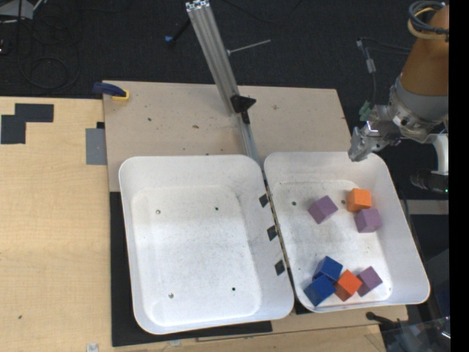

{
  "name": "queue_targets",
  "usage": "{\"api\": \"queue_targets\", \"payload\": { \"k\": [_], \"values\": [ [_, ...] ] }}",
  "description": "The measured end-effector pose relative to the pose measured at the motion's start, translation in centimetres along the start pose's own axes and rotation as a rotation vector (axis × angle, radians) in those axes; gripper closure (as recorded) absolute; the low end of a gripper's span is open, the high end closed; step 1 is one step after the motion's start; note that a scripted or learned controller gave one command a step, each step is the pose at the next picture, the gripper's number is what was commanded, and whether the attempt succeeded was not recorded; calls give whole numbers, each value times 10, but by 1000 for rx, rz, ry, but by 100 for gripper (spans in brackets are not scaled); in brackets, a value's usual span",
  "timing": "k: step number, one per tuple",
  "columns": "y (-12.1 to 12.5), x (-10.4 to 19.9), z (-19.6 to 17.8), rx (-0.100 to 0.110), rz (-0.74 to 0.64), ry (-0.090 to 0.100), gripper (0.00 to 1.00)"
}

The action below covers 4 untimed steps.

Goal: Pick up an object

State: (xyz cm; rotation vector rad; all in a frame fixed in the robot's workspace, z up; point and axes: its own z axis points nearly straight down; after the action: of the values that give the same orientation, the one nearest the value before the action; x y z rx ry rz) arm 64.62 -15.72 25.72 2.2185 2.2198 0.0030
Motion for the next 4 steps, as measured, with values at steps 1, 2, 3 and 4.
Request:
{"api": "queue_targets", "payload": {
  "k": [1, 2, 3, 4],
  "values": [
    [-7, 48, -4, 6, -3, 3, 100],
    [-13, 90, 6, 8, -2, 2, 100],
    [-22, 143, 3, 8, -4, 3, 100],
    [-27, 191, 19, 9, -3, 3, 100]
  ]
}}
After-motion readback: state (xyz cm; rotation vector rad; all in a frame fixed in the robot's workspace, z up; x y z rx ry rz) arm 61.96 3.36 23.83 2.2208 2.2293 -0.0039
